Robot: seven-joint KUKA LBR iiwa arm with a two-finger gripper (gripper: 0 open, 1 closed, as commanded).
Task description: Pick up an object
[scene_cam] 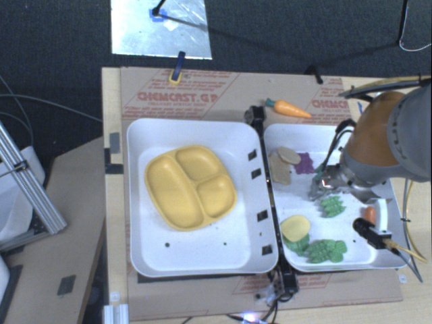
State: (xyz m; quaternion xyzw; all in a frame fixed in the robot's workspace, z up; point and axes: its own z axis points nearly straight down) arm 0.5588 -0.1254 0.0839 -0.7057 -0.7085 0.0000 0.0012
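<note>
Tabletop (202,90) fills the middle of the frame, a brown printed sheet carrying two shallow white bins side by side. The left bin (158,248) holds a yellow divided plate (190,186), set at a slant toward its centre. The right bin (324,135) holds the small things. The grey arm (398,137) with its orange band enters from the right edge and bends down over this bin; its pincer (322,186) sits low among the items at the bin's centre, and whether it is spread or pressed together cannot be told from here.

Just below the pincer, touching or nearly so, lies a small green leafy piece (332,206), the likeliest thing to be picked. A larger green leafy piece (326,250) lies at the bin's lower edge, beside a pale yellow round piece (295,227). A tan flat piece (282,165) and a purple piece (305,162) rest at the bin's upper left. A toy carrot (289,108) lies outside, on the tabletop above the bin.

The small green piece looks like light toy food, probably plastic or rubber, bumpy rather than slick, not fragile. A grip across its narrow middle, from straight above, would likely hold best; its lightness means a glancing touch could push it aside.
</note>
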